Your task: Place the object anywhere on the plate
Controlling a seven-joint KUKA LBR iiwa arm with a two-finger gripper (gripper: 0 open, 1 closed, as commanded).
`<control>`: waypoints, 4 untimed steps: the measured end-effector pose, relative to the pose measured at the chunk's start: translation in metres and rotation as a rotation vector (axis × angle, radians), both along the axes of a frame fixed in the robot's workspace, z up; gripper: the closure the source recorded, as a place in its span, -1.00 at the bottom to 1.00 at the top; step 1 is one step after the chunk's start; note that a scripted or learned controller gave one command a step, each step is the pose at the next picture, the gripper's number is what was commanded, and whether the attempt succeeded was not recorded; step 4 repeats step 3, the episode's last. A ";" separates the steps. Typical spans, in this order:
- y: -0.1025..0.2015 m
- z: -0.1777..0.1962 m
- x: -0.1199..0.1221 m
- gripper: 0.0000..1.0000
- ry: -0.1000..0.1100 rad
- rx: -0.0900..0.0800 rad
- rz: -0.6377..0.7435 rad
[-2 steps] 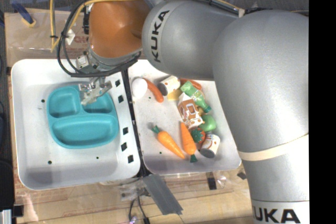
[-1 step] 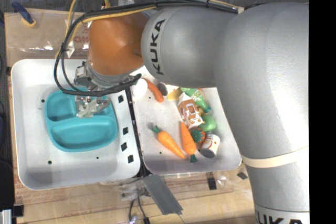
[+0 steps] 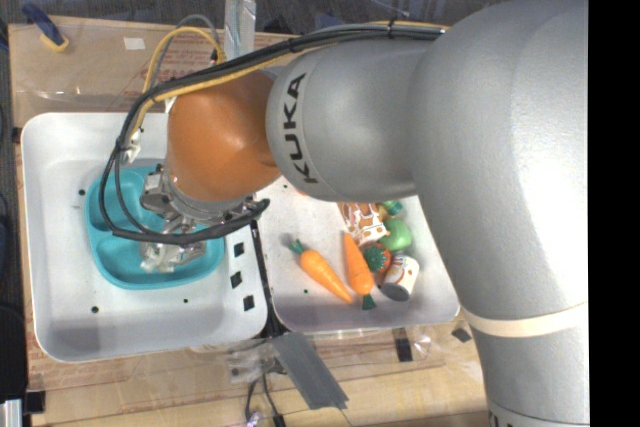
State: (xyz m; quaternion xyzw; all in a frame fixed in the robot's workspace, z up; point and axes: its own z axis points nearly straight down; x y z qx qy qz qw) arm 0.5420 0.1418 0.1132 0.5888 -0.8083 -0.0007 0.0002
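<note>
Arm [image 3: 420, 115]: your big grey KUKA comes in from the right of the camera view and covers most of the right bin, with the orange band sitting right above the wrist.

Gripper [image 3: 168, 253]: it's down over the left bin, low above the blue plate. You can make out metallic bits under the orange band, but honestly I cannot tell if the jaws are spread or pressed together, the wrist and cables block them.

Plate [image 3: 108, 245]: teal-blue, directly under the jaws, in the left bin. You see its left rim and the lower edge poking out around the gripper.

Object: no way to tell from here if anything is pinched or lying on the plate under the jaws, that spot is hidden.

Left bin [image 3: 60, 215]: white, it holds the plate; the jaws hang inside its outline.

Right bin [image 3: 330, 315]: white, just right of the jaws across the divider.

Carrots [image 3: 322, 273]: two orange ones with green tops, in the right bin, well to the right of the jaws, lying tilted side by side.

Other toys [image 3: 392, 260]: a little cluster with green and white pieces, further right of the carrots, partly tucked under the arm.

Cables [image 3: 180, 45]: yellow and black, looping from above the jaws down along the wrist.
</note>
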 end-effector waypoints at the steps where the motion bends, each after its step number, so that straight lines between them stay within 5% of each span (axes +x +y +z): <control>1: 0.011 0.070 0.042 1.00 -0.006 0.001 0.177; 2: -0.055 0.079 -0.005 1.00 -0.001 -0.001 0.263; 3: -0.053 0.079 -0.005 -1.00 -0.001 0.001 0.266; 4: -0.053 0.079 -0.005 -1.00 -0.001 0.001 0.266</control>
